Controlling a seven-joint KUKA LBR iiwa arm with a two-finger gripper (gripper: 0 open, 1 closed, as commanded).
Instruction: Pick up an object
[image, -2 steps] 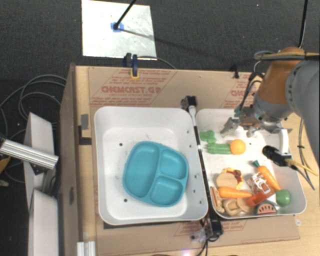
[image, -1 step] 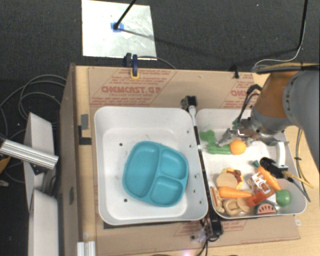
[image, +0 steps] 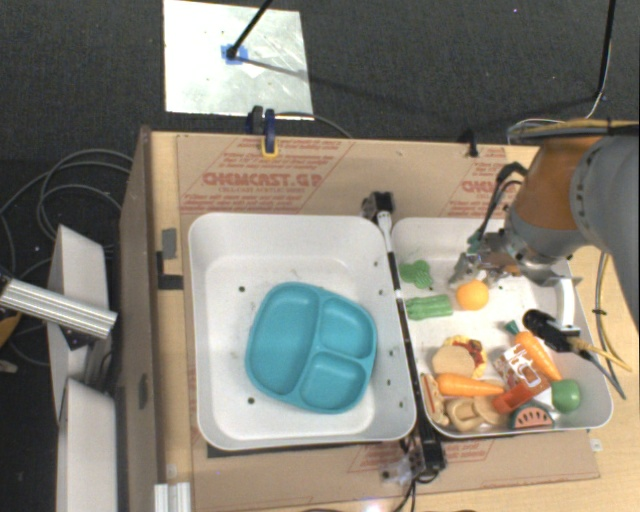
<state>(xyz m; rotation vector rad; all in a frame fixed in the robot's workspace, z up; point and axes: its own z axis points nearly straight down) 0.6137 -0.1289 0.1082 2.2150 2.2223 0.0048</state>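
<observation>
The gripper (image: 472, 264) hangs over the far half of the right bin (image: 601, 411), at the end of the grey arm (image: 600, 200) that reaches in from the right. Whether it is spread or pressed together cannot be told from this angle, and nothing shows pinched in it.

Just on its near side lies an orange ball (image: 472, 294). The ball is round, so it has no long axis and points no way. Whether the gripper touches it is unclear.

Left of the ball lies a green stick (image: 428, 307), its long axis running left to right, one end close to the bin's left wall. A small green lump (image: 414, 272) sits just beyond it, also near that wall.

The white floor around the ball is bare on its far and right sides. The near half of the bin is crowded: a carrot (image: 468, 385) lying left to right, a green ball (image: 566, 396), a watermelon slice (image: 530, 418) and other toy food packed together.

The left bin (image: 290, 240) holds a blue divided plate (image: 312, 346), with bare floor all round it.
</observation>
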